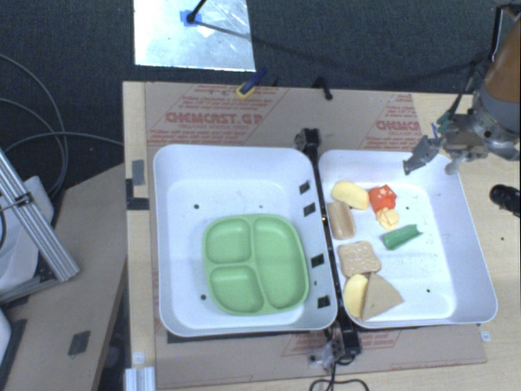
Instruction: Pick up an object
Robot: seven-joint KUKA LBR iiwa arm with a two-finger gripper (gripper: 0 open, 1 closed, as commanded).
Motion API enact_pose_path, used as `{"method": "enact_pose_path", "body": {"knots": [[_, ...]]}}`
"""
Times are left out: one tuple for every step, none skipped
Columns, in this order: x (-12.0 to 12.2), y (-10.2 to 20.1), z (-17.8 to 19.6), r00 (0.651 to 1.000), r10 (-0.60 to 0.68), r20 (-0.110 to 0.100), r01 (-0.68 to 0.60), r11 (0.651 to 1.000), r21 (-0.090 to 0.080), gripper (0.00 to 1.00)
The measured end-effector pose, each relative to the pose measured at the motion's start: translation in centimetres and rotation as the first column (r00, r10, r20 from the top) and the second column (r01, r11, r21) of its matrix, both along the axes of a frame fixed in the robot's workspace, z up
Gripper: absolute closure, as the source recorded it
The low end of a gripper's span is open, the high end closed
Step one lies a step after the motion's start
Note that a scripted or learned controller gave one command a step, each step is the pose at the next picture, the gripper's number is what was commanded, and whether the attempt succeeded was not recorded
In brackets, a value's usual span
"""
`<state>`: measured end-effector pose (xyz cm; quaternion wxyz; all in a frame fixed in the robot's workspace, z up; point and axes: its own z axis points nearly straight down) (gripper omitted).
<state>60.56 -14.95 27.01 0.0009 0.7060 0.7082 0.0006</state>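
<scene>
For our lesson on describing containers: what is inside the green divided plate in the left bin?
The green plate in the left bin shows three bare compartments with no food in them. Whatever lies beneath the plate is covered.

The one wording I can read is red print on the brown cardboard sheet (244, 108) lying under my two bins: "CHEMCAST GP" above the left bin. The same red print repeats at a slant by the right bin's upper corner and again along the sheet's near edge, too small and broken to spell out.
</scene>
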Motion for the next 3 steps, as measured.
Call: {"method": "enact_pose_path", "body": {"knots": [[6.6,9.1,-8.5,1.0,0.006,0.008,-0.006,1.0,0.0,0.0],[-3.3,10.4,-8.6,1.0,-0.003,-0.008,0.003,1.0,0.002,0.0],[-11.8,12.9,-8.6,1.0,-0.002,-0.007,0.003,1.0,0.003,0.0]]}}
